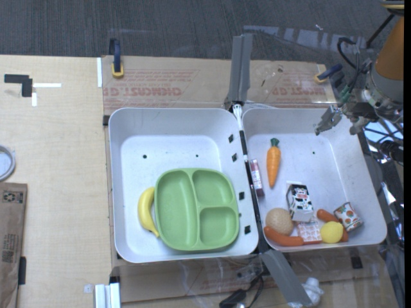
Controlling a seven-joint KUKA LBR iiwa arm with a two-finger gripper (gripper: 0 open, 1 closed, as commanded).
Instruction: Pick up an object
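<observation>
Two bins sat side by side; the gripper hovered over the right bin's far right corner, fingers apart and holding nothing, well apart from the carrot lying mid-bin, probably lining up its approach.

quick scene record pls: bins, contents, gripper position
left bin: white shallow bin with green three-compartment plate; yellow banana at plate's left edge
right bin: white shallow bin with orange carrot, small cow-print carton, yellow lemon, beige round piece
gripper: two-finger gripper over right bin's far right corner, nothing visibly held
</observation>
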